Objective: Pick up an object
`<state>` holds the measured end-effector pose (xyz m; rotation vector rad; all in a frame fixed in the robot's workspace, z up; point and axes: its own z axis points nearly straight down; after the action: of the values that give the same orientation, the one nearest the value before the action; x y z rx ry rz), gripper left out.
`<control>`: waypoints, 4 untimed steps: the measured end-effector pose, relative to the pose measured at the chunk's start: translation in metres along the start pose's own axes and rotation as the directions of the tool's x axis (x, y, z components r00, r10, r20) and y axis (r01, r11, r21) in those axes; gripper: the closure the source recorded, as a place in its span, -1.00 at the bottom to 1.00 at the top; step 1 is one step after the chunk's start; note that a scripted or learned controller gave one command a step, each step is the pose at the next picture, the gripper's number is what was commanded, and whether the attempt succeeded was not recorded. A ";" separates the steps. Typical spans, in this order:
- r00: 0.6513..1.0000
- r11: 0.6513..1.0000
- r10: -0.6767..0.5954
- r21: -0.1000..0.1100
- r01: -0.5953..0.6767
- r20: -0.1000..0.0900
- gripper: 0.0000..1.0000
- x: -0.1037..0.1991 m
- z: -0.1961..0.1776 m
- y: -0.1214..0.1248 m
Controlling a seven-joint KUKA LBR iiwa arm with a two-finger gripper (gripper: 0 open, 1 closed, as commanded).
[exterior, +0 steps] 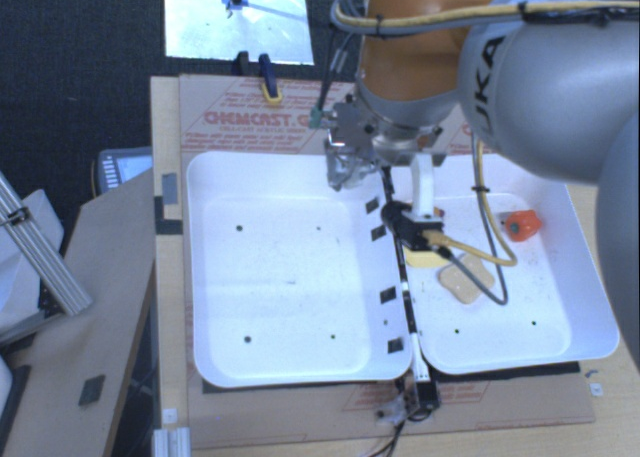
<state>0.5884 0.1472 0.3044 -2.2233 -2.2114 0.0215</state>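
Gripper [342,171] hangs below the arm's orange band [430,15], low over the far right corner of the left bin [192,245], just beside the seam where the two bins meet. Whether it is open or closed cannot be told from this slanted view, and nothing can be seen in its grasp. The floor of the left bin under and around it is white, marked by a few small dark specks.

Both loose things lie across the seam in the right bin [585,295]. An orange object [520,224] sits toward that bin's far right side, well apart from the gripper and off to its right in the view. A tan oblong piece [464,281] lies flat near the middle of the right bin, nearer the camera than the gripper and to its right, also clear of it. The tan piece and the orange object do not touch each other.

The grey arm [560,75] reaches in from the right, above the right bin. Both bins rest on a cardboard sheet [250,115] printed in red.
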 end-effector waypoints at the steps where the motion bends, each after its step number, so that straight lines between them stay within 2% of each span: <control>1: 1.000 1.000 -0.001 -0.011 0.001 -0.005 1.00 -0.061 -0.011 -0.071; 2: 1.000 1.000 -0.011 -0.023 0.011 -0.008 1.00 -0.049 -0.087 -0.093; 3: 1.000 1.000 -0.014 -0.021 0.014 -0.009 1.00 -0.004 -0.140 -0.104; 4: 1.000 1.000 -0.013 -0.019 0.013 -0.008 1.00 -0.006 -0.148 -0.103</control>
<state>0.4872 0.1422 0.4543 -2.2147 -2.2310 -0.0085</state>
